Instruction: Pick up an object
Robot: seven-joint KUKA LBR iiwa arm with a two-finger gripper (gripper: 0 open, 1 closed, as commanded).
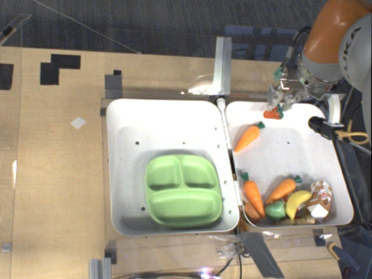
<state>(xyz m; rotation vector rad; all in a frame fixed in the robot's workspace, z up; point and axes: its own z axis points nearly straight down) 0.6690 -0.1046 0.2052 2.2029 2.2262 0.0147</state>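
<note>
Arm position: the grey arm enters from the right, and its gripper [279,104] hangs over the far edge of the right bin [290,144].

Finger state: a small red-orange toy piece with a green tip [272,114] sits right at the fingertips. The view is too small to show whether the fingers clamp it or merely touch it, so their state cannot be told.

Candidate object: this small piece lies near the bin's far wall, just below the gripper.

Other objects, right bin: a lone carrot [248,137] lies apart in the upper middle. A cluster fills the near corner: carrot [253,195], second carrot [282,189], banana [297,202], a green item [275,210], and a brown-and-white packet [319,199].

Left bin: the left bin [125,156] holds a green divided tray [183,189], not a likely target.

Step in hand: judged to be the grasp or first lift of the small piece at the far wall.

Technique: centre the fingers across the narrow width of the piece, close fully before rising, and lift straight up.

Risk: the piece is small and close to the wall; a fingertip may strike the rim or nudge the piece away.

Fallback: the lone carrot offers clear space on all sides for a cleaner approach.
</note>
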